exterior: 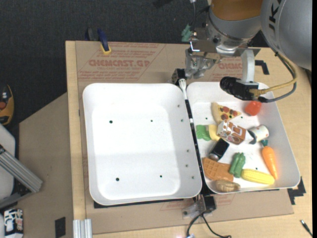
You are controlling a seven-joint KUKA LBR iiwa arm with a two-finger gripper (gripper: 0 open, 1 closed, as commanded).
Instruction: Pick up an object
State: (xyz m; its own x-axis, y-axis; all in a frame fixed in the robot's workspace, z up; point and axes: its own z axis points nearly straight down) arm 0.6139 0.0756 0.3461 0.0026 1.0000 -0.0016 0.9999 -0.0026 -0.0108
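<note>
Jaws [199,65] hang above right bin's [287,148] rim, seemingly holding nothing.

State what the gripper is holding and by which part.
Cannot be told for certain: the gripper hangs above the far edge of the right white bin, with no object visible in it.

The arm [257,9] is grey and rounded, with a wide orange band above the wrist and black letters on its right shell. Below hangs a silvery metal claw [198,66], a black camera-like cylinder [237,87], and a yellowish cable [285,86].
</note>
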